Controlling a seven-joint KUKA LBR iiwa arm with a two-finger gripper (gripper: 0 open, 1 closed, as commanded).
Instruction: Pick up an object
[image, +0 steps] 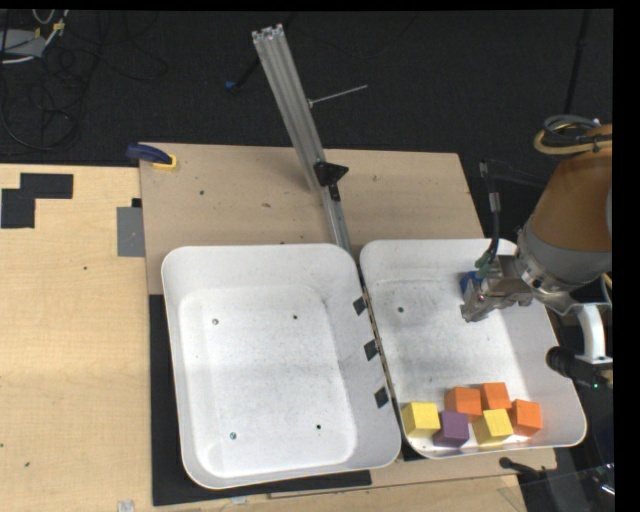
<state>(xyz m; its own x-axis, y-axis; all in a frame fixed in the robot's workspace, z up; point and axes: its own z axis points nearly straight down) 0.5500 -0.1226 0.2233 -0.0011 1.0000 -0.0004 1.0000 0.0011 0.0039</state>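
The gripper (478, 298) hangs over the right bin (420, 262), near its upper middle; from here I can't tell how its jaws stand. The blocks sit well apart from it, bunched at the bin's near edge: yellow block (421, 416), purple block (454, 428), orange block (463, 401).

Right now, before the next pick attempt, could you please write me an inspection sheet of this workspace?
Surface: wooden bench bearing a left bin and a right bin, side by side.
Job's things: six blocks clustered in the right bin's near corner: two yellow, three orange, one purple.
Clutter: a blue-and-yellow clamp at the bench's far left corner.
End effector: end effector over the right bin's far half, away from the blocks; something bluish at its tip, too small to tell.
Cables: loose cables on the dark floor, top left.
Surroundings: slanted metal rail behind the bins.
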